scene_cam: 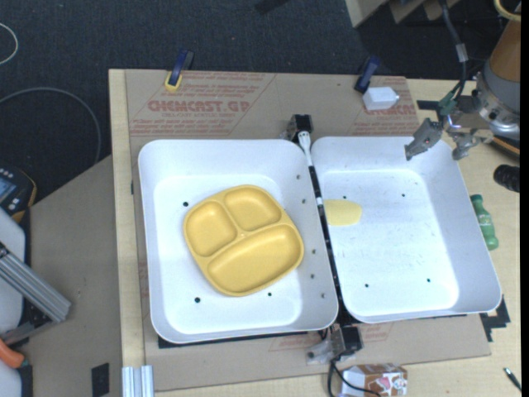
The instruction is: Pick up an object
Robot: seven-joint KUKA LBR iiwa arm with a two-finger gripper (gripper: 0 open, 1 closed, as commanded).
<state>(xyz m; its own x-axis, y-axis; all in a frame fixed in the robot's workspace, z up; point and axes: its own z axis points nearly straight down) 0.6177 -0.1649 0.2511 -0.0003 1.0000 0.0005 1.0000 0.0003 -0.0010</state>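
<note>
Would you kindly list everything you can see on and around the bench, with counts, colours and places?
Bins: two, white, side by side on the bench.
Divided plate: one, yellow, three compartments, middle of the left bin.
Small flat piece: one, pale yellow, right bin, near its left wall.
Clamps: two, blue and yellow, back edge of the brown board.
Marker-like item: one, green, just outside the right bin's right edge.
Gripper: one, grey, fingers spread, above the right bin's back right corner, holding nothing.

Yellow divided plate (242, 240) in left bin (157, 246)
</note>
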